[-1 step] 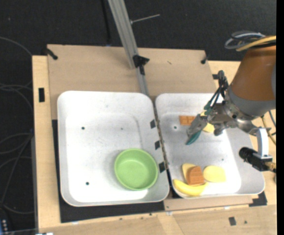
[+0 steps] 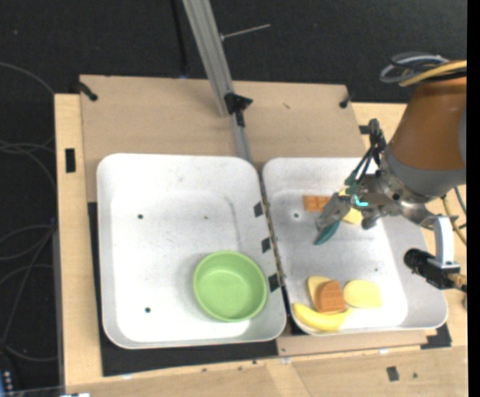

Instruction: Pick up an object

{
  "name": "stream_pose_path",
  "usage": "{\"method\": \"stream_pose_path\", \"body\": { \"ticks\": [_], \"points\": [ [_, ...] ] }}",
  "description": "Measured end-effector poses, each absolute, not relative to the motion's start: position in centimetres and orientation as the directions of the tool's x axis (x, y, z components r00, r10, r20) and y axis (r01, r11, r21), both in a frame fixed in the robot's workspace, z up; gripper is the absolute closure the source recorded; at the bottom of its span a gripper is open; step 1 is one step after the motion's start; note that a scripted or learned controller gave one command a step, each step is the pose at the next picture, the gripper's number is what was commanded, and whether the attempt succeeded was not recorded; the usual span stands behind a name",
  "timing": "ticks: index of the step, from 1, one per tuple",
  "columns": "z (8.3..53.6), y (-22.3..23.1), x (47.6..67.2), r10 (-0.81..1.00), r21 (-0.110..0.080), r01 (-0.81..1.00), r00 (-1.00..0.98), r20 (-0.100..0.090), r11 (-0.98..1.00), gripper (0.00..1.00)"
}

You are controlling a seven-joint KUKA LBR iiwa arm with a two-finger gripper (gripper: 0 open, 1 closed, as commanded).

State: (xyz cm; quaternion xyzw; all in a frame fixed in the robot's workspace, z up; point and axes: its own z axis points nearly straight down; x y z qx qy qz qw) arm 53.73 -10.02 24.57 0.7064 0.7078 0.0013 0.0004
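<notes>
Camera view from above shows the grey two-finger gripper (image 2: 333, 224) hanging over the upper middle of the right white bin (image 2: 393, 304), its teal-tipped fingers (image 2: 326, 232) pointing down and to the left, a little apart, with nothing between them. A small orange block (image 2: 314, 203) lies just beside the fingers, up and to the left, its long axis running left to right. A pale yellow piece (image 2: 352, 217) sits partly hidden behind the gripper. I judge the orange block the closest target; the yellow banana (image 2: 319, 318) lies well apart, near the front wall.
</notes>
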Motion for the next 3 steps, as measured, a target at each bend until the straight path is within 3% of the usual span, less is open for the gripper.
{"method": "stream_pose_path", "body": {
  "ticks": [3],
  "points": [
    [10.6, -10.1, 53.5, 1.000, -0.004, 1.000, 0.002, -0.002, -0.002, 0.00]
  ]
}}
